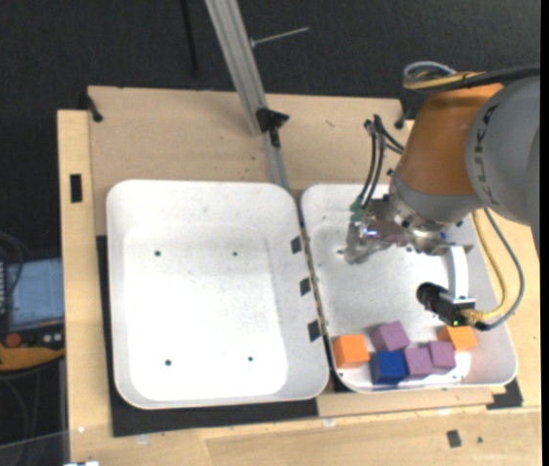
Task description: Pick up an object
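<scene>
Right bin [338, 212] floor: blocks [396, 352] cluster well below the hand [360, 246], whose grip I cannot tell.

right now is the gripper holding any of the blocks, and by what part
Nothing is held. The gripper hangs over bare bin floor, apart from the blocks clustered at the near edge of the right bin.

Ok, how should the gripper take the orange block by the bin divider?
Come straight down on the orange block and close across its far and near faces. Its left faces the bin wall and the blue block crowds its right, so those sides look tight.
</scene>
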Controlling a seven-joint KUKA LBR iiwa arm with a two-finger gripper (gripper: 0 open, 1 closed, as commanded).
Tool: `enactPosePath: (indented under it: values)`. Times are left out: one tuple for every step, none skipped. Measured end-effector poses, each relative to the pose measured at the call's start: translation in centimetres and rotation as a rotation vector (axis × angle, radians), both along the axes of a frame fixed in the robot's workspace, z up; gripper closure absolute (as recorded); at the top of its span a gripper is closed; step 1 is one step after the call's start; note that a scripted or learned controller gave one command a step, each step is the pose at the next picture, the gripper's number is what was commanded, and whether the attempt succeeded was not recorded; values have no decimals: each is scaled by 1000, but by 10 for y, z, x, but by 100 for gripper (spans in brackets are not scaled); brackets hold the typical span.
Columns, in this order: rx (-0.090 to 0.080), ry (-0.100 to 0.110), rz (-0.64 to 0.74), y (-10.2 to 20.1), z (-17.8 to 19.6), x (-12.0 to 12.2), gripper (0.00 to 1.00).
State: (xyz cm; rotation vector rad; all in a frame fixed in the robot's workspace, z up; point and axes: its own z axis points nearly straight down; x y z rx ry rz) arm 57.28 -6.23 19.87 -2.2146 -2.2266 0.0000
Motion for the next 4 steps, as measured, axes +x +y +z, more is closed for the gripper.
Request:
enactPosePath:
  values:
    - [2, -1, 2, 54, 18, -20, 100]
    - [2, -4, 4, 112, 31, -32, 100]
    - [1, 1, 2, 161, 25, -55, 100]
    - [1, 0, -5, 159, 25, -54, 0]
